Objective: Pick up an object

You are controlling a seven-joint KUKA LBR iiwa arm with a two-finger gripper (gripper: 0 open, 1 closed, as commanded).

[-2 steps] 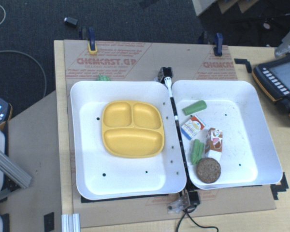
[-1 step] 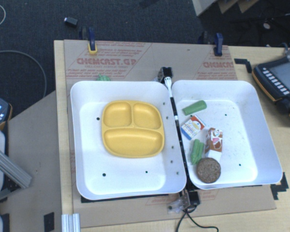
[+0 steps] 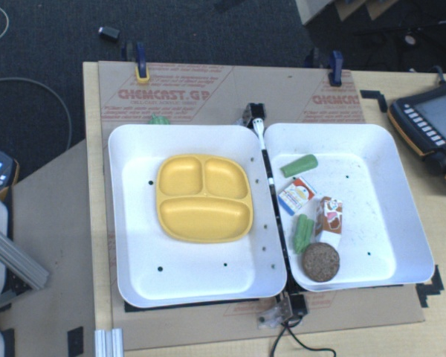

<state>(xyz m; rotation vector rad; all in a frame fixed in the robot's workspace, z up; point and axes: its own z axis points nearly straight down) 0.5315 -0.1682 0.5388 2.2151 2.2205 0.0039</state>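
Two white bins sit side by side on the counter (image 3: pixel 208 88), which is covered by a cardboard sheet held with blue clamps (image 3: pixel 141 62) at the far edge, presumably so nothing slides when the arm pushes down.

The left bin (image 3: pixel 134 274) holds a yellow divided plate (image 3: pixel 204 198), lying flat near its middle.

The pickable bits are all in the right bin (image 3: pixel 401 214), crowded toward its left side near the divider: a green stick (image 3: pixel 299 165) at the far end, a small white carton (image 3: pixel 296 196) just nearer, a second green piece (image 3: pixel 303 232) beside a red-and-white packet (image 3: pixel 330 219), and a brown round patty (image 3: pixel 321 262) nearest of all. They touch or nearly touch, so I'd judge a clean grab awkward; the far green stick or the patty look the most open.

From where I stand I can make out nothing of the arm's pose over the bins, and I cannot tell how the gripper is set. No pick has begun.
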